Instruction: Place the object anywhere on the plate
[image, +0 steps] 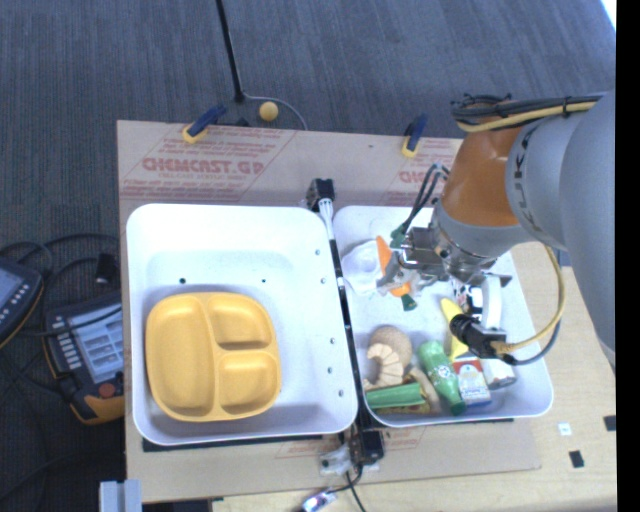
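A yellow divided plate (210, 355) lies in the front left part of the left bin (230, 225), with nothing on it. My gripper (398, 272) hangs low over the back left part of the right bin (532, 392). It is right above an orange carrot-like piece (403, 293) and next to a clear plastic item (362, 262). A second orange bit (382, 248) shows just behind the gripper. The wrist hides whatever lies directly beneath it.
The front of the right bin holds a tan bread-like piece (388, 352), a green bottle (440, 372), a long green item (395, 397), a yellow item (455, 342) and a red-and-white box (472, 385). A ridge between the bins (340, 310) separates them.
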